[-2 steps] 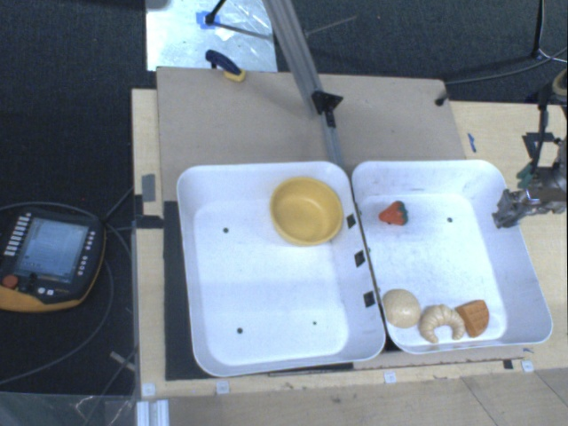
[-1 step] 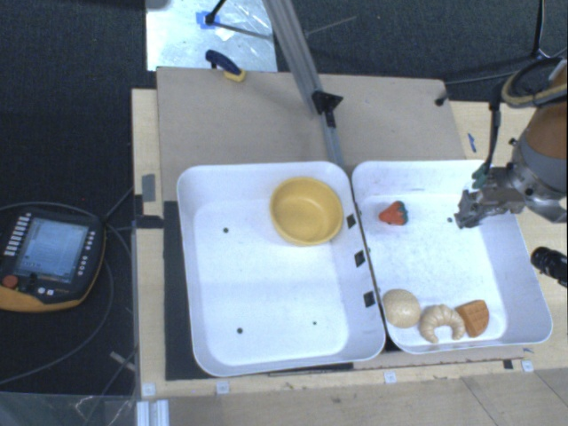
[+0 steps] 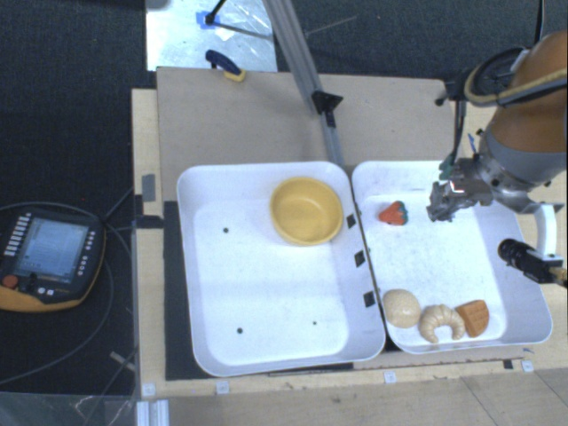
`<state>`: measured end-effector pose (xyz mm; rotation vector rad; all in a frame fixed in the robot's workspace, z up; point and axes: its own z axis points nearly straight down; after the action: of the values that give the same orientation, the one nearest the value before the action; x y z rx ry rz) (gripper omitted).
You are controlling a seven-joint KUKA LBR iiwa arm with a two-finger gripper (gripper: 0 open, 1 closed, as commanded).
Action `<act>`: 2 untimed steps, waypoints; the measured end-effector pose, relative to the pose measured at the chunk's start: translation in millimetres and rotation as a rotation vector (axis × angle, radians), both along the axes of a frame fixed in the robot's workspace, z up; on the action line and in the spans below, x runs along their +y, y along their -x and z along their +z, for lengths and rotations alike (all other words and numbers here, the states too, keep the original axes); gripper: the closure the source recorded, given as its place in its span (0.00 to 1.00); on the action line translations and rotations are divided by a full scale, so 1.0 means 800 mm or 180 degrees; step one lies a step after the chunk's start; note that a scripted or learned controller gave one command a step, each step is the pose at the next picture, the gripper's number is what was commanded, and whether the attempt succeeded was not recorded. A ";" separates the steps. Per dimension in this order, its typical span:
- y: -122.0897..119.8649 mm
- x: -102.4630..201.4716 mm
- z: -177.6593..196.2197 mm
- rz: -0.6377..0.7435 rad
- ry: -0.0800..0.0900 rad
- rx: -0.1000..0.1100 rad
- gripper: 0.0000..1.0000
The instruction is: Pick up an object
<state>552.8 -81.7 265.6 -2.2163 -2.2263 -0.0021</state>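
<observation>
A small red strawberry-like object (image 3: 393, 212) lies near the back of the right bin (image 3: 426, 264). Along that bin's front edge sit a pale round bun (image 3: 401, 308), a croissant (image 3: 441, 322) and an orange-brown piece (image 3: 474, 317). A yellow bowl (image 3: 306, 209) rests at the back right of the left bin (image 3: 257, 309). My gripper (image 3: 441, 204) hangs over the back of the right bin, a little to the right of the red object and apart from it. Nothing shows between its tips.
A metal pole (image 3: 302, 51) slants down to the bench between the bins' back edges. A teach pendant (image 3: 44, 256) lies off the bench at the left. The arm's grey body (image 3: 524, 149) overhangs the right bin's far right side.
</observation>
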 end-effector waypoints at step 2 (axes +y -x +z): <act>-0.032 0.126 -0.006 0.0002 -0.0001 0.0001 1.00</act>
<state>578.2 19.3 260.5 -2.2152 -2.2267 -0.0021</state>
